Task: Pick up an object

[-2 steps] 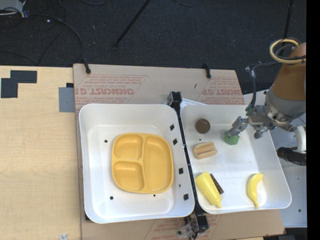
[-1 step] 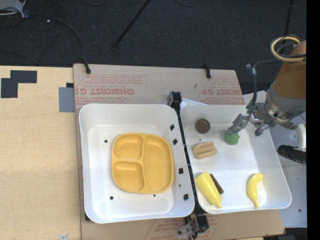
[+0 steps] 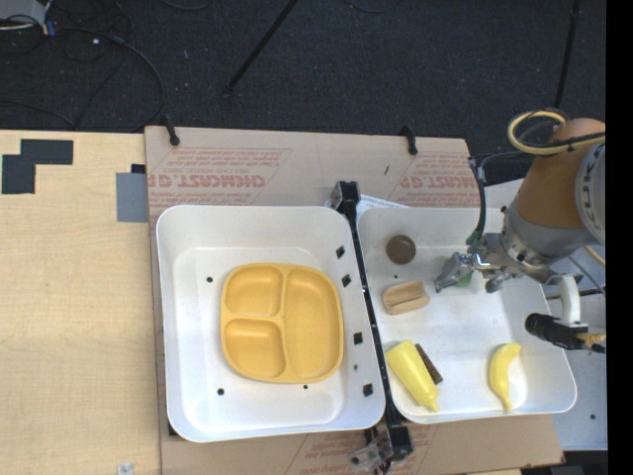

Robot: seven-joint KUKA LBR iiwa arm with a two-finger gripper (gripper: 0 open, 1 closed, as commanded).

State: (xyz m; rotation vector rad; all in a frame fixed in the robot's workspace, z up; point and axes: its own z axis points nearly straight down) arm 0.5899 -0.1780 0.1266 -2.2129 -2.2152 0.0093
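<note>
Gripper (image 3: pixel 473 270) open, right of centre, beside block (image 3: pixel 405 297); I judge block light, stiff; grasp its short sides.

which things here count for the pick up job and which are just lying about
For the job: pincer, tan block, brown ball, yellow bottle, banana, right bin.
Lying about: yellow divided plate, left bin, cardboard sheet.

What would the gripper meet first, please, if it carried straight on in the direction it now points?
The gripper points toward the view's left and slightly down, so it would probably meet the tan block first. The brown round object sits just off that line. Its height above the right bin is unclear.
</note>
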